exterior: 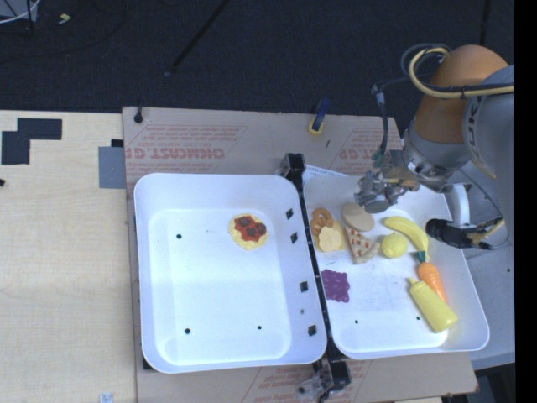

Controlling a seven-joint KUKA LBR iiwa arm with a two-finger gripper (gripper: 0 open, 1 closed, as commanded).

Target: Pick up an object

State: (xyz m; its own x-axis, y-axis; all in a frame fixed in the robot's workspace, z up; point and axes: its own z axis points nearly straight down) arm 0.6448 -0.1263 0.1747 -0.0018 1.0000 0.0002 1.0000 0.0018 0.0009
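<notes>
**Gripper low over the right bin's far edge, nothing between its fingers**

We log two white bins side by side on the bench. The left bin (159, 225) carries one item — a small round pizza toy (249, 231), yellow with red topping, lying toward 1 o'clock from the bin's middle.

The right bin (470, 330) carries the crowd. From its middle, at about 11 o'clock, we see a brown pretzel-like piece (321, 218) with a pale yellow piece (331, 239) just below it, touching. Beside these sits a tan oval piece (359, 219), and at its 6 o'clock a pizza slice (361, 245). A banana (407, 232) curves toward 2 o'clock, with a round yellow fruit (393, 246) tucked against its underside. At 4 o'clock lie a carrot (431, 279) and, just below it, a yellow bottle-shaped piece (434, 306). A purple grape bunch (336, 285) lies near the divider, at 8 o'clock.

The arm (457, 99) reaches in from 3 o'clock. Its gripper (379, 193) hangs at the bin's 12 o'clock edge, just above the tan oval piece — we see no object pinched in it, and whether the fingers are spread or pressed together we cannot tell.
</notes>
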